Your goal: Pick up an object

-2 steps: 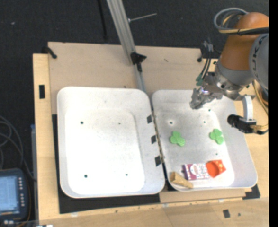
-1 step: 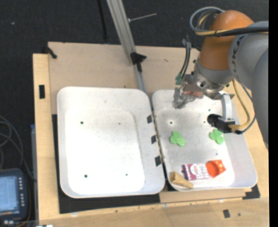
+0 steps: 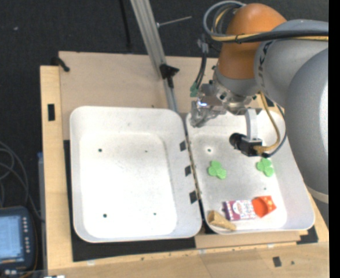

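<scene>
I am reaching in from the right, and my tool (image 3: pixel 200 116) is hanging over the far left corner of the right bin (image 3: pixel 294 213), close to the divide between the two bins. Whether it is open or closed I cannot tell, since my wrist is hiding it. Nothing is showing in its grip. The things to pick are lying in the right bin: a green clover-shaped piece (image 3: pixel 216 169) near the middle, a second green piece (image 3: pixel 265 167) toward the right wall, and along the near edge a tan piece (image 3: pixel 220 219), a purple-and-white packet (image 3: pixel 240 209) and a red-orange piece (image 3: pixel 264 205) beside it. The left bin (image 3: pixel 77 155) is sitting alongside on the worktop (image 3: pixel 106 74).
</scene>
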Robot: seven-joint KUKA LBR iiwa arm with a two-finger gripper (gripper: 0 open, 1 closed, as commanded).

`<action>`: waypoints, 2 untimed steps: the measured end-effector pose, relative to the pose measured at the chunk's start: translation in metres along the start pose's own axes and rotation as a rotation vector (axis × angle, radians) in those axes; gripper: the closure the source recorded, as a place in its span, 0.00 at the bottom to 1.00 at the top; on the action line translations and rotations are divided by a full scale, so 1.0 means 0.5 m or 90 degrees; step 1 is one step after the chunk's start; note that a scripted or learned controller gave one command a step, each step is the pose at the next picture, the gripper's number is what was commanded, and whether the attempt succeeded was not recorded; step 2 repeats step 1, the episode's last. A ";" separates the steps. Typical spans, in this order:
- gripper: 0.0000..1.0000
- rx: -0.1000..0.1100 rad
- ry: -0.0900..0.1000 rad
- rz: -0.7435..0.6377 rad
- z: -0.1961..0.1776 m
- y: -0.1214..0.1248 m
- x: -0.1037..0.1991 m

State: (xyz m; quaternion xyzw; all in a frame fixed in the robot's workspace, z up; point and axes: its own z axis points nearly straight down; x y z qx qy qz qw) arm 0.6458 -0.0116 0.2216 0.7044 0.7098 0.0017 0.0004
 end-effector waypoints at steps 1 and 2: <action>1.00 0.000 0.000 0.000 -0.036 -0.001 0.113; 1.00 0.000 0.000 0.000 -0.036 -0.001 0.113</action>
